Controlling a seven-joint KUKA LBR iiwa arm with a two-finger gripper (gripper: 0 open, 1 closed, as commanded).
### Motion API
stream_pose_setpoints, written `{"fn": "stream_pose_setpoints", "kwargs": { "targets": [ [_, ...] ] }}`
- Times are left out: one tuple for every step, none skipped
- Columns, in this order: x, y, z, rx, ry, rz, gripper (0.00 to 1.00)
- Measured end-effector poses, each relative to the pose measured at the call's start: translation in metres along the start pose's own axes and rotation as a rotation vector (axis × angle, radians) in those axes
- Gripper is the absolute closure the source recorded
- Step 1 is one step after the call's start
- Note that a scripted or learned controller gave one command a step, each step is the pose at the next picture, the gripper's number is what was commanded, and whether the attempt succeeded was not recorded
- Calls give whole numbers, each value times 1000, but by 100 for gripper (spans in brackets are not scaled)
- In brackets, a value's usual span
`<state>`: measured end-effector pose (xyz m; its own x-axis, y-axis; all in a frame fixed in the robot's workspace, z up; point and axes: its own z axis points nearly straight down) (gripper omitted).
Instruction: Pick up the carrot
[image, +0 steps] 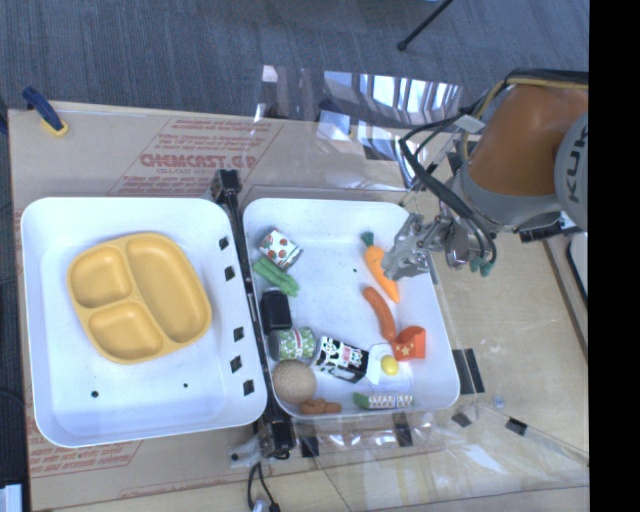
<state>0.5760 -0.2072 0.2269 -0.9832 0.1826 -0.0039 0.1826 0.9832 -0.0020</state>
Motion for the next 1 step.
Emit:
{"fn": "stream_pose_setpoints", "kwargs": {
  "targets": [
    [32, 90, 1, -2, 5, 259, 100]
  ]
}}
